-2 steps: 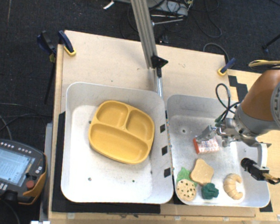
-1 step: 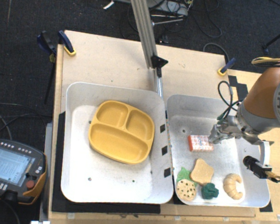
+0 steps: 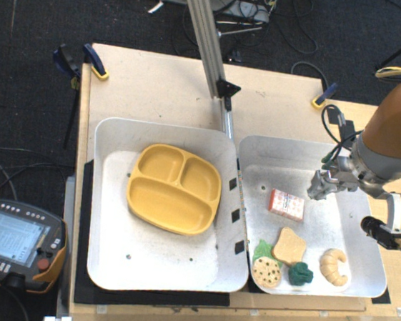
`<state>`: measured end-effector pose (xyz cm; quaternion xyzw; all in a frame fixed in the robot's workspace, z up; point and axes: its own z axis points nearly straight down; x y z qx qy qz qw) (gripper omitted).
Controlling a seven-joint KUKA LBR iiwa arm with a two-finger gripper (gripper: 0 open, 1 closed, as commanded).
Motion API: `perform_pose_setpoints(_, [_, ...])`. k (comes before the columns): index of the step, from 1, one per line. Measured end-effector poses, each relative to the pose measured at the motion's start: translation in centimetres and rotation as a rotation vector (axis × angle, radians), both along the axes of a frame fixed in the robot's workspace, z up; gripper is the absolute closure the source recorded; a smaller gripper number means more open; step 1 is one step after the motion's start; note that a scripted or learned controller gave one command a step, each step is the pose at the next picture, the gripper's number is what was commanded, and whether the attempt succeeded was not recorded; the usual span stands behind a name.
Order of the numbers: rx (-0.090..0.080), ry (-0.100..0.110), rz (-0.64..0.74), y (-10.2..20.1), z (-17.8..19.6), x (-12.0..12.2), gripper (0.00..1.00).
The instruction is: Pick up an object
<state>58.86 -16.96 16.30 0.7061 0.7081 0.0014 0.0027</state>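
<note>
1. While the gripper (image 3: 319,189) hangs over the upper part of the right bin (image 3: 365,232), the step in hand looks like the approach: nothing is between its tips, and whether the claw is wide or narrow I cannot tell, since it shows as a small grey lump.
2. As for the task's thing, any object in the right bin would serve; the nearest is the small red-and-white box (image 3: 287,204), lying just left of and below the gripper, apart from it.
3. By my judgement the next move calls for a short shift toward the lower left, a descent over the box, then a close across its narrow side.
4. Counted in the right bin, toward the lower right of the frame: one red-and-white box, one slice of toast (image 3: 290,246), one croissant (image 3: 335,267), one spotted cookie (image 3: 267,272), one green vegetable piece (image 3: 300,274).
5. Counted in the left bin (image 3: 109,203), at the frame's centre left: one yellow divided plate (image 3: 174,188), with three compartments.
6. Two bins in all, one arm, one gripper.
</note>
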Motion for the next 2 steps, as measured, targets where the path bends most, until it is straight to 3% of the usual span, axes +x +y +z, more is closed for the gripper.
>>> perform_pose_setpoints(2, [0.000, 0.000, 0.000, -0.5, 8.2, -0.3, 1.00])
